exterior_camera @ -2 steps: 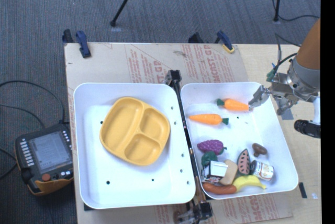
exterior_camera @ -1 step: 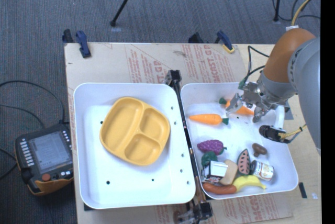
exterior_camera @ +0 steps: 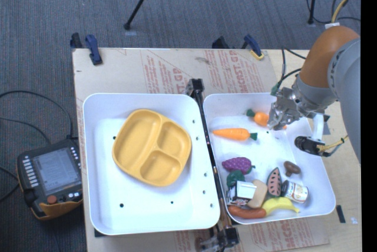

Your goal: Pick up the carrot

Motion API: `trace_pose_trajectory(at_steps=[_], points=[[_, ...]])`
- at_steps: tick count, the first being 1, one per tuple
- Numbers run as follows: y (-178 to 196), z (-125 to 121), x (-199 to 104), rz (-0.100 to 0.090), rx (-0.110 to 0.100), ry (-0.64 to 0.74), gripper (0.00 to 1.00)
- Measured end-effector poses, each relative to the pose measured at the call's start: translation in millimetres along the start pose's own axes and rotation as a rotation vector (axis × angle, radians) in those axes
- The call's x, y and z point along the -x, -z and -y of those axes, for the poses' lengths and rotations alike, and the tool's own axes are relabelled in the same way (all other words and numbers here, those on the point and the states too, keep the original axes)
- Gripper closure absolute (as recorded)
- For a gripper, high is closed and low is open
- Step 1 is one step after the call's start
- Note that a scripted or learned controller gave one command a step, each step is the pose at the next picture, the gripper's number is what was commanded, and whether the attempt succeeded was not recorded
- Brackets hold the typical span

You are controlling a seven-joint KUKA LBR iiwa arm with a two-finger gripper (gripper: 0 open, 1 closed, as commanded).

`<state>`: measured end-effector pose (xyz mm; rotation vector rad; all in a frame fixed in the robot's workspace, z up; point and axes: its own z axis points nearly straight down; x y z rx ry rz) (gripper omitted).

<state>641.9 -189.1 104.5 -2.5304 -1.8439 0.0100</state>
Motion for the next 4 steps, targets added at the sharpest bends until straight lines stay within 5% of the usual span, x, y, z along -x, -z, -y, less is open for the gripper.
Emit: trace_pose_trajectory(at_steps=[1, 2, 3, 4], points=[[-0.5, 0.2, -0.4, 0.0, -0.001, 0.001, 0.0], [-17.9, -4.4, 4.9, -0.004, 0.001, -0.166, 0.0], [-18.3, 33.1, -62.7, -0.003, 0.003, -0.235, 0.0], [-9.0, 33.7, -61.6, -0.002, -0.005, -0.234, 1.0]])
